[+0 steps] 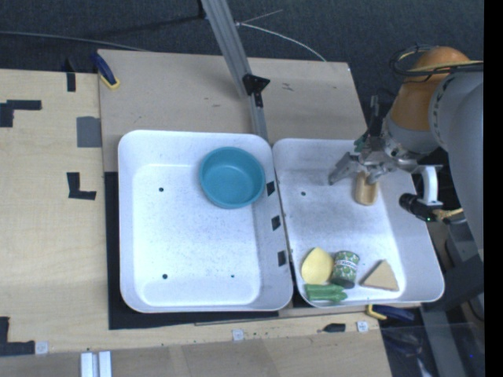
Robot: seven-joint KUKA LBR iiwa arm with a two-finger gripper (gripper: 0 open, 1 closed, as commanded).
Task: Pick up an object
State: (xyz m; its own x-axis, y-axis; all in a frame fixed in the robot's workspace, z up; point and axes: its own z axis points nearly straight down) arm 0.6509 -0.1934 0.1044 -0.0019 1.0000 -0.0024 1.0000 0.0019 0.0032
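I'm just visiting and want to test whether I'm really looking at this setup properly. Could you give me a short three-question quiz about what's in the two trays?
1. True or false: the blue bowl sits in the left bin.
2. Which item lies farthest right along the near edge of the right bin? A) yellow item B) tan wedge C) green can
3. Fill in: the gripper hovers over the ____ bin.

Key:
1. True.
2. B: the tan wedge lies right of the green can, the yellow item and the green item.
3. Right.
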